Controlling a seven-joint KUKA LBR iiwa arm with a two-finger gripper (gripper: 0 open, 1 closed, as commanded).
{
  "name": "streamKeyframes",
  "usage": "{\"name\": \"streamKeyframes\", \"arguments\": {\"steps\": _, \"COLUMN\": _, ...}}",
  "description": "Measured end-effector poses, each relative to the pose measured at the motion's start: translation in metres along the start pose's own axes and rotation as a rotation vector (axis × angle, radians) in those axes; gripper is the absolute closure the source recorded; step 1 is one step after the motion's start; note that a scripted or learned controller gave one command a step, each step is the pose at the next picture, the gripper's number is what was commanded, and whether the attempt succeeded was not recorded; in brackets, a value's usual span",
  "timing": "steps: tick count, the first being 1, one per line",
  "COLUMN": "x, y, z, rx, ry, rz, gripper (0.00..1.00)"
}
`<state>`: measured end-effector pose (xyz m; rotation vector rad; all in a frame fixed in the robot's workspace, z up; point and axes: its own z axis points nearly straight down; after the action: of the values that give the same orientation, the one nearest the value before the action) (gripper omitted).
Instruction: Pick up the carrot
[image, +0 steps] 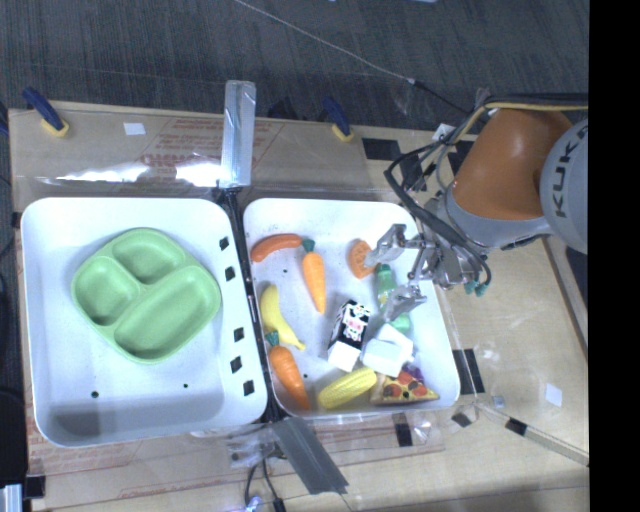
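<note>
Two carrots lie in the right bin (330, 212). One carrot (314, 280) lies near the bin's middle, its green top pointing to the far wall. A second carrot (287, 372) rests by the front left corner, beside a banana (271, 314). My gripper (396, 272) hangs over the bin's right side, to the right of the middle carrot and apart from it. Its fingers (385, 245) are spread open. A small green object (386, 282) shows in the gap beneath them, and I cannot tell whether they touch it.
The right bin also holds an orange curved piece (277, 245), an orange slice (359, 257), a milk carton (351, 325), a white block (386, 352), corn (347, 387) and a pizza slice (406, 388). A green divided plate (147, 292) sits in the left bin (60, 400).
</note>
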<state>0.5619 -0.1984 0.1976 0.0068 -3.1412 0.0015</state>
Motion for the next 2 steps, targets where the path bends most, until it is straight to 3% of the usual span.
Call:
{"name": "streamKeyframes", "arguments": {"steps": 1, "x": -0.004, "y": 0.053, "z": 0.091, "rx": 0.0, "ry": -0.007, "rz": -0.013, "gripper": 0.0}}
{"name": "streamKeyframes", "arguments": {"steps": 2, "x": -0.098, "y": 0.102, "z": 0.103, "rx": -0.002, "ry": -0.006, "rz": 0.03, "gripper": 0.0}}
